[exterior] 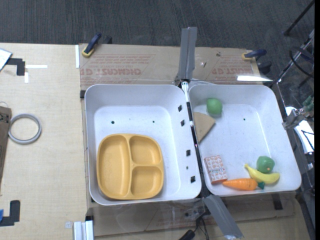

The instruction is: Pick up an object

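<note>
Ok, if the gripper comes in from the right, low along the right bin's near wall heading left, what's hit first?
Probably the banana, whose tip lies furthest right. The green fruit sits just behind it, and the carrot comes next. Height is unclear.

— What lies left of the bins?
— A grey roll of tape on the pale wooden bench.
— And behind them?
— Brown printed cardboard, a blue-and-yellow clamp at its left corner.
</note>
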Controlling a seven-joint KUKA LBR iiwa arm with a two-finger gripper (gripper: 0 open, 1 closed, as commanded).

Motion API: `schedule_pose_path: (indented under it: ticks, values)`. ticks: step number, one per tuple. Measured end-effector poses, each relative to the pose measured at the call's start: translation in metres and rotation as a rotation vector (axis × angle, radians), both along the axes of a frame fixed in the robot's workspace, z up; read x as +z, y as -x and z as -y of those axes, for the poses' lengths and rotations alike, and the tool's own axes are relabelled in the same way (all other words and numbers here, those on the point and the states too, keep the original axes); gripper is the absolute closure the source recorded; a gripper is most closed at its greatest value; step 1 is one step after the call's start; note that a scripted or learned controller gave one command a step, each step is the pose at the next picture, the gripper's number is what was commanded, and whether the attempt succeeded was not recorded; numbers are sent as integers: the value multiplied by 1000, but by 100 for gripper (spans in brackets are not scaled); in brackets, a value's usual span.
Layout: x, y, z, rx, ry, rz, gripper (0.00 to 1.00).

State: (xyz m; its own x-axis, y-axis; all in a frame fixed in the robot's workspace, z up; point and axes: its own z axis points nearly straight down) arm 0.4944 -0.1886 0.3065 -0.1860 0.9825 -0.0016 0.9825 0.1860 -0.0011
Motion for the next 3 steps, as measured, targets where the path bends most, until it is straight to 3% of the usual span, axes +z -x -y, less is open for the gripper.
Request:
schedule_pose_path:
  ticks: [1,2,3]
  values:
    - [-215,17,-34,31,-2,-1,100]
    - [-164,-90,7,52,0,3,100]
    - [-215,-13,-31,20,-2,-1,100]
